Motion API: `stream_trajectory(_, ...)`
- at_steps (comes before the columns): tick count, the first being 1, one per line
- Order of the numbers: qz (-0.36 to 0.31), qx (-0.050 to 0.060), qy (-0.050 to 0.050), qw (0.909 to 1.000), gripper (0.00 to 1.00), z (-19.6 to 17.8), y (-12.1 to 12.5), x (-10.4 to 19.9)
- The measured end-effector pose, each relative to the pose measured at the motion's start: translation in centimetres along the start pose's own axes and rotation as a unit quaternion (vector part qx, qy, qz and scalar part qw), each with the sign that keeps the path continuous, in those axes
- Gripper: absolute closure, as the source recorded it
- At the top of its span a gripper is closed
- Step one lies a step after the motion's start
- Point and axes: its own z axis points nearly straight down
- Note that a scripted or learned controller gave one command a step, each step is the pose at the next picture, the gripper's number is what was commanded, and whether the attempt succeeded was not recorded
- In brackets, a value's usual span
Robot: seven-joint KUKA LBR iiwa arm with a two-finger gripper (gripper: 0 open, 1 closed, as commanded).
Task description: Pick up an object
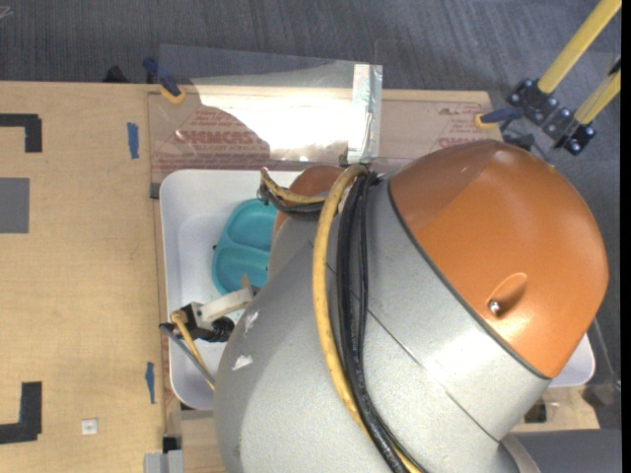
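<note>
The grey arm (394,363) with its orange band (503,249) covers most of the bins, and the gripper is hidden beneath it. In the left white bin (187,225) a teal, shell-shaped object (245,246) lies beside the arm. A brown-orange object (314,179) peeks out at the bin's far edge, by a dark curved strip (281,197). Near the bin's front left lies a white and black piece with a thin yellow stick (202,325).
A clear plastic sheet (276,116) stands along the back of the bins. The wooden bench (74,264) spreads to the left with black markers and blue tape. Yellow-handled clamps (562,77) sit at the back right. Yellow and black cables (340,304) run down the arm.
</note>
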Motion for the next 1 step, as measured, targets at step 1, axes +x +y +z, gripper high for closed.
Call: stream_trajectory(1,-0.196,0.000,0.004,0.9806,1.00,-6.77,-2.36,0.59)
